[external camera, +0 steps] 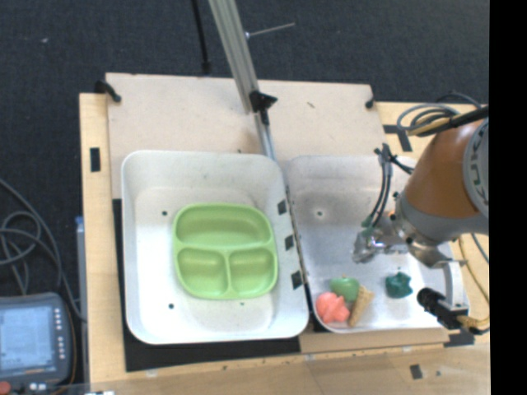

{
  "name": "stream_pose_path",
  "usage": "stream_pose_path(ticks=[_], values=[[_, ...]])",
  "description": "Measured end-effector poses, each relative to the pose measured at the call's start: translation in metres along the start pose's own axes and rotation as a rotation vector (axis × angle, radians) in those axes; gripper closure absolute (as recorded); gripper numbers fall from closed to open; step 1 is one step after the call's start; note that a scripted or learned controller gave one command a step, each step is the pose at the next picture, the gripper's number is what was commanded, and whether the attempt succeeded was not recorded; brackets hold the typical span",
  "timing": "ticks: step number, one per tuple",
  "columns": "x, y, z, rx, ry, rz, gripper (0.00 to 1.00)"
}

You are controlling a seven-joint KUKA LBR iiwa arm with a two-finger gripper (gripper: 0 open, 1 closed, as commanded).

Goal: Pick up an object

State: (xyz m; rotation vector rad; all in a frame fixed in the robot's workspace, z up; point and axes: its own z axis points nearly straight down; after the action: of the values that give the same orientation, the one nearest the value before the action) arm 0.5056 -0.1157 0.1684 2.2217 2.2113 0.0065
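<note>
In the right bin [329, 196] several small objects lie near the front edge: a pink toy [331, 307], a green piece [346, 287] just behind it, a tan cone-like piece [361, 304] and a dark green toy [399, 285]. My gripper [368, 247] hangs over the right bin's middle right, a little behind the small objects. The arm's orange wrist section [440, 175] covers the bin's right side. Nothing shows between the fingers.
The left bin [148, 188] holds a light green divided plate [224, 250]. A metal pole [239, 48] rises from the seam between the bins toward the back. Cables lie at the bench's right rear and a pendant sits on the floor at left.
</note>
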Motion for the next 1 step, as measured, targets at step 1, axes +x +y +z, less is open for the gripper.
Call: stream_pose_path(ticks=[1], values=[[-0.0016, 0.003, -0.05, -0.001, 0.0, -0.008, 1.0]])
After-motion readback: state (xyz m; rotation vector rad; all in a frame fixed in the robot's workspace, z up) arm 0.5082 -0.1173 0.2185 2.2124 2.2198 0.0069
